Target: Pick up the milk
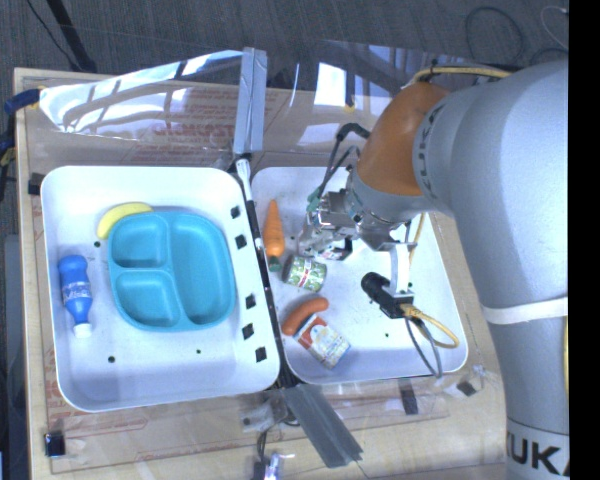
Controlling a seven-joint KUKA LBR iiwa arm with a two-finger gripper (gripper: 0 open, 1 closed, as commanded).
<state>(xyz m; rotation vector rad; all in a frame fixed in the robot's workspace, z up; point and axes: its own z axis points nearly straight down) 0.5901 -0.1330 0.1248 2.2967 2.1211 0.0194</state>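
The milk is a small white carton with red and green print, lying tilted near the front of the right bin. My gripper hangs over the middle of that bin, just above a green can and well behind the milk. Nothing is visibly held between its tips. The grey arm with its orange band reaches in from the right and hides the bin's back right part.
An orange carrot lies along the right bin's left wall. A red sausage touches the milk's back. The left bin holds a blue divided plate, a banana and a blue bottle.
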